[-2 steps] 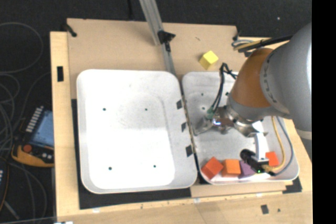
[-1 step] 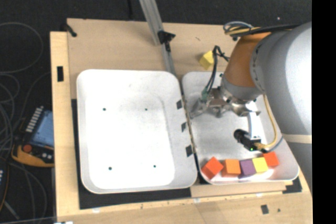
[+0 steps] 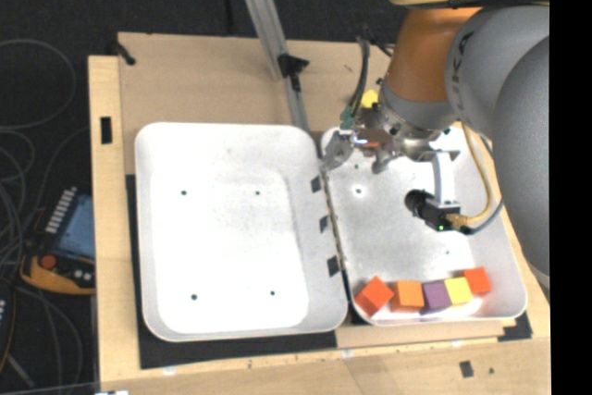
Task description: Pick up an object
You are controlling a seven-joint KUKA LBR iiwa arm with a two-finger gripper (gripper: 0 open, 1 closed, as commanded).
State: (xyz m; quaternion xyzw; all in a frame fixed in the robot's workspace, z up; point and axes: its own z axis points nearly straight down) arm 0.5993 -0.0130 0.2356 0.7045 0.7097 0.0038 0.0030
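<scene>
Camera view looks down at a slant on a brown tabletop [image 3: 213, 79] that carries 2 shallow white bins side by side. The left bin [image 3: 231, 231] has a bare floor with a few small dark dots on it. The right bin [image 3: 398, 227] holds a row of 5 blocks along its near wall. From left to right they are a red-orange block [image 3: 375, 294], which is turned a little, an orange block [image 3: 408, 294], a purple block [image 3: 435, 295], a yellow block [image 3: 458, 291] and another red-orange block [image 3: 477, 281]. The blocks touch each other or lie just beside each other.

The grey arm [image 3: 504, 79] comes in from the right, with its orange band [image 3: 430, 37] above the wrist. The pincer [image 3: 363, 153] hangs over the far part of the right bin, near the wall between the 2 bins and well apart from the row of blocks. Its metal parts are small and mixed with cables, so I cannot tell how it stands, and no block is seen in it. A black part with a small green light [image 3: 430, 208] hangs below the wrist over the bin floor.

A grey metal rail [image 3: 264, 14] goes from the top of the picture down to the far corner between the bins. On the dark floor at the left lie black cables [image 3: 37, 106] and a hand controller [image 3: 65, 240] with an orange edge.
</scene>
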